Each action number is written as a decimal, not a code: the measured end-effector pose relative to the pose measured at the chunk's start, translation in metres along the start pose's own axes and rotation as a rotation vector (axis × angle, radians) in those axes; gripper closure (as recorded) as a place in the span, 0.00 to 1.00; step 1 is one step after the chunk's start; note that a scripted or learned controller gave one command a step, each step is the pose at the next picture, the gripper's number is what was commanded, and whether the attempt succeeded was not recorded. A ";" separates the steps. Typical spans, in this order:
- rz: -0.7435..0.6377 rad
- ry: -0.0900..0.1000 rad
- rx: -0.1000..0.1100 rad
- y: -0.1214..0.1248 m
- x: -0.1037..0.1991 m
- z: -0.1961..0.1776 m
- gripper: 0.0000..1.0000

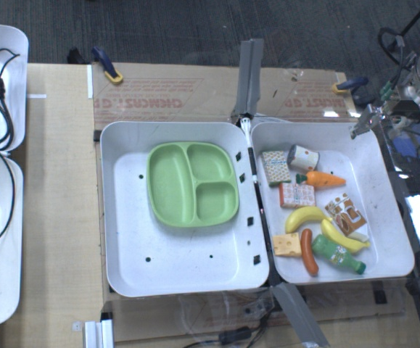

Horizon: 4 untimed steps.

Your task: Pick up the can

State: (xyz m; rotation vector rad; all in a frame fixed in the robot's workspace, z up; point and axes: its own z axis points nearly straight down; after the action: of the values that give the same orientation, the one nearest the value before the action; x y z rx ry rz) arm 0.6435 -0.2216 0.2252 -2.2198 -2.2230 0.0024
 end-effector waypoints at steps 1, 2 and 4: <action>-0.088 -0.002 -0.004 0.014 0.051 0.120 0.00; -0.054 -0.004 -0.003 0.005 0.113 0.132 0.00; -0.054 -0.004 -0.003 0.006 0.113 0.122 0.00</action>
State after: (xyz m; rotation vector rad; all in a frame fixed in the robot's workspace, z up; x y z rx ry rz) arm 0.6488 -0.1089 0.1027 -2.1620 -2.2860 0.0031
